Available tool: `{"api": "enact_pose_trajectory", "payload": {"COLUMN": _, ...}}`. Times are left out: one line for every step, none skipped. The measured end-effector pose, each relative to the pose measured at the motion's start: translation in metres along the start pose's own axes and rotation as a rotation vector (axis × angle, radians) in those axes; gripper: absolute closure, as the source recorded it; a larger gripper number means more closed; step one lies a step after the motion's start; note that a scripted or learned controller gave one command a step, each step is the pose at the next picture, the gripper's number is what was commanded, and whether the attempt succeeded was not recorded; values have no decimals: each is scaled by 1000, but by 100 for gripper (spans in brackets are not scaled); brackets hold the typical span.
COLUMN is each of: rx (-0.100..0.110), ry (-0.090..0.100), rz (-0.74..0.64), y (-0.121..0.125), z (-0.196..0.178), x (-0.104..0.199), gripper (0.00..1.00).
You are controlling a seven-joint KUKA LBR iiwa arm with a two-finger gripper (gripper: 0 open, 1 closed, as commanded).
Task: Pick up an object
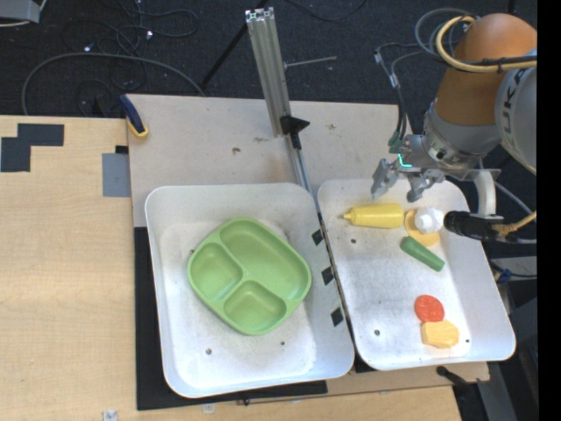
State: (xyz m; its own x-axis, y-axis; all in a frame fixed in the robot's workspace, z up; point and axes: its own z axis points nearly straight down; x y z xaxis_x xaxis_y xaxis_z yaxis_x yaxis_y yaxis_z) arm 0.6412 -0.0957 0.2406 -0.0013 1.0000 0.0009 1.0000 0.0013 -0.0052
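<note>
Right bin [473, 323] near end: yellow block [440, 333] touching red disc [429, 307], green cylinder [422, 253] mid-bin, yellow bottle [375, 217] lying flat at far end, gripper [402, 186] just above it, fingers spread, nothing clamped, left bin [166, 226] bearing green divided plate [249, 274].

One fixed camera looks down slantwise on both bins [175, 235].

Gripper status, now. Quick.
Gripper: hovering over the far end of the right bin, just above the yellow bottle. Open or shut cannot be told; nothing is visibly held.
</note>
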Motion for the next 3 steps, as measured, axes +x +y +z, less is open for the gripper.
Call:
{"api": "enact_pose_trajectory", "payload": {"rx": -2, "ry": 0, "rz": 0, "y": 1, "z": -1, "x": 0, "gripper": 0}}
{"api": "enact_pose_trajectory", "payload": {"rx": 3, "ry": -1, "rz": 2, "y": -5, "z": 52, "x": -9, "gripper": 0}}
{"api": "enact_pose_trajectory", "payload": {"rx": 4, "ry": 0, "rz": 2, "y": -14, "z": 100, "x": -13, "gripper": 0}}
